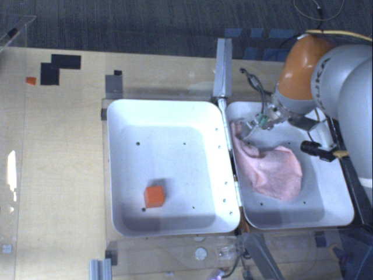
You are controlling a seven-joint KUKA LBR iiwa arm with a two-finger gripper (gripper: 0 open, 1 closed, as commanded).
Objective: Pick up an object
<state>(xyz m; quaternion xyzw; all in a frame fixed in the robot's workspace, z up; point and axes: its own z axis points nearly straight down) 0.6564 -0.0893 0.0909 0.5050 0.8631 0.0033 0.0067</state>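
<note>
A pink cloth (274, 171) lies crumpled in the right bin (326, 212), with one narrow end drawn up along the bin's left wall. My gripper (254, 125) is low over the back left of that bin, right at the cloth's upper end. Whether it touches the cloth is not visible. A small orange block (154, 196) rests on the floor of the left bin (169, 121), toward its front, far from the gripper.
A grey divider post (222, 69) stands at the back between the two bins. The arm's orange band (300, 69) and grey body cover the right bin's back right corner. Black markers (58, 67) sit on the bench at the far left.
</note>
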